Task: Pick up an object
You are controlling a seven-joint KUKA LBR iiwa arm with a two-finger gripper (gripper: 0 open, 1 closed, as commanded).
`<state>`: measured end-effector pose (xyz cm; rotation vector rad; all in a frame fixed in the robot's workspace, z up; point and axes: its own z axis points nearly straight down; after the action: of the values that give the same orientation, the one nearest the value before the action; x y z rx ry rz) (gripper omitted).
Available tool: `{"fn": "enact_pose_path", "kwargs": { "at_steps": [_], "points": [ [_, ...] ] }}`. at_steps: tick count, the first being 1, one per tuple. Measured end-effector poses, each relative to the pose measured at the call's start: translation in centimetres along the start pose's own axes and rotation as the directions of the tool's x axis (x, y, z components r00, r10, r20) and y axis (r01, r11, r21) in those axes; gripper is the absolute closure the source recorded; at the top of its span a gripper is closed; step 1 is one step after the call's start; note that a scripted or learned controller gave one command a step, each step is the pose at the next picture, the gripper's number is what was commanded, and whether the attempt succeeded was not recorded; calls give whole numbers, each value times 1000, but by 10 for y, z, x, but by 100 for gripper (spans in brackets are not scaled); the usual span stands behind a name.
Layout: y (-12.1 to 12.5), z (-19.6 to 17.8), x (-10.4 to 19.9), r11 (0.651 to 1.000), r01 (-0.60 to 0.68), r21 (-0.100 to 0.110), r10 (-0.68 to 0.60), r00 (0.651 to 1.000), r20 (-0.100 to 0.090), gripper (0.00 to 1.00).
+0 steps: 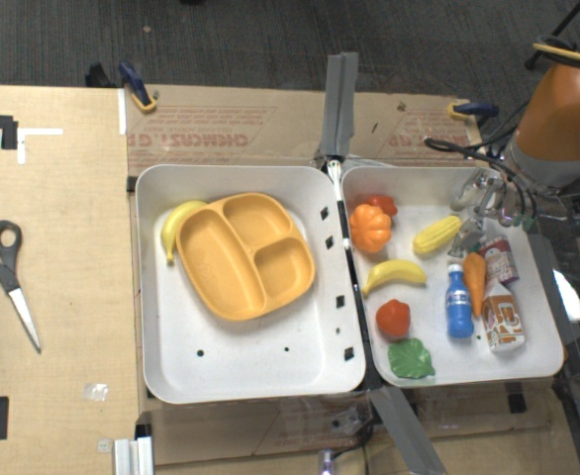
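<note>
The right bin (547,359) holds several toy foods. Among them are an orange pepper (371,230), a yellow corn cob (436,234), a banana (396,273), a red tomato (393,317) and a green leafy piece (410,358). A blue bottle (458,305), a carrot (476,281) and a brown sauce bottle (504,323) lie further right. My gripper (471,228) hangs low over the bin's back right, just right of the corn and above the carrot's top. Nothing is visibly lifted.
The left bin (171,364) carries a yellow divided plate (245,253) with a second banana (176,228) tucked at its left edge. Scissors (8,275) lie on the bench at far left. Blue clamps (137,85) sit behind the bins.
</note>
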<state>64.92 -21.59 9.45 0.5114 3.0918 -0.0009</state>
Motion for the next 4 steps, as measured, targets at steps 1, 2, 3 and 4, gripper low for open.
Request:
{"fn": "enact_pose_path", "kwargs": {
  "at_steps": [1,2,3,4],
  "points": [
    [14,1,63,996,-84,0,84,996,-4,0],
    [23,2,141,987,-163,1,163,987,-7,0],
    [75,2,120,925,-381,3,381,925,-5,0],
    [75,-7,119,926,-378,4,378,926,-4,100]
  ]
}}
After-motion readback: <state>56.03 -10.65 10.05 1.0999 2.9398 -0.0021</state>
